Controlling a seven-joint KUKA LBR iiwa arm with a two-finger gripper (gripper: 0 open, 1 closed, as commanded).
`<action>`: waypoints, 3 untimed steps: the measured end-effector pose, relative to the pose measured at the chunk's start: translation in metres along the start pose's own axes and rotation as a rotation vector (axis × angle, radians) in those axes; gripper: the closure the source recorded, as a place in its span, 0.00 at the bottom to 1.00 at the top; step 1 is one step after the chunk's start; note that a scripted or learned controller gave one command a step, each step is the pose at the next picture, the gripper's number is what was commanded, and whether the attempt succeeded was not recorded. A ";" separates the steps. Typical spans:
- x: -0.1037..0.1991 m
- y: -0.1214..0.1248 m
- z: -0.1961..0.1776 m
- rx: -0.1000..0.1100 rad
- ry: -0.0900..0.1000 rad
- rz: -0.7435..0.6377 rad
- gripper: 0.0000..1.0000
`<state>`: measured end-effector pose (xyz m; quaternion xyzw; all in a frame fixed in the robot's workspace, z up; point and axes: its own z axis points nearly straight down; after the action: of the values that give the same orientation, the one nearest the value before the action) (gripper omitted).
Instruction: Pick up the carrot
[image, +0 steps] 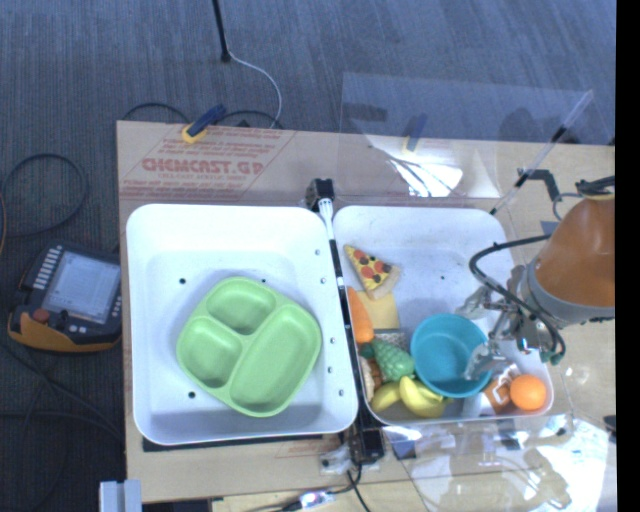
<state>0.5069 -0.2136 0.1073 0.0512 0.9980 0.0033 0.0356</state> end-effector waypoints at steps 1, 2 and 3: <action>-0.096 0.004 -0.014 0.012 0.060 0.116 0.00; -0.132 0.029 -0.221 0.016 0.050 0.098 0.00; -0.057 0.096 -0.151 0.005 0.075 -0.023 0.00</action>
<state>0.5625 -0.1240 0.2628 0.0396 0.9992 0.0021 -0.0020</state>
